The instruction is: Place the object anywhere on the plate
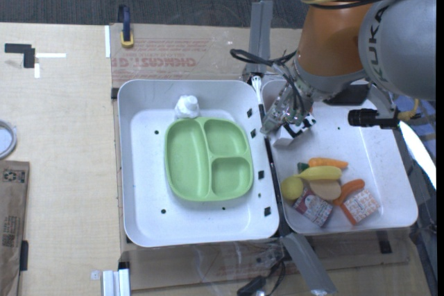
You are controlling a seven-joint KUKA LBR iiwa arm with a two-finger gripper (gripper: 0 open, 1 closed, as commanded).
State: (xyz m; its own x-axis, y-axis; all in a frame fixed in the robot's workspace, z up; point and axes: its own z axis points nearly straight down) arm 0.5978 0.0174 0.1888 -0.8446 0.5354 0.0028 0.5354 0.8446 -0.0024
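- The worktop (55, 149) carried two shallow white bins side by side: a left bin (139, 218) and a right bin (388, 170).
- A green plate (208, 159) with three compartments lay flat near the middle of the left bin, nothing resting on it.
- A small white crumpled object (186, 105) sat in the left bin, just beyond the plate's far rim, touching or nearly touching it.
- The grey arm (388, 24) with its orange band reached in from the right, over the far part of the right bin.
- The jaws (288, 123) hung low over the far left corner of the right bin, close to the wall shared with the left bin. Whether they were spread or pressed together could not be told; something pale showed just beneath them, but no grip on it could be confirmed.
- A cluster of toy food lay in the near part of the right bin, well apart from the jaws: a banana (319, 173), a lemon (293, 186), a carrot (326, 163), a brownish round piece (325, 190), a red sausage-like piece (351, 186) and two small printed packets (313, 208).
- No item from the cluster was on the plate.
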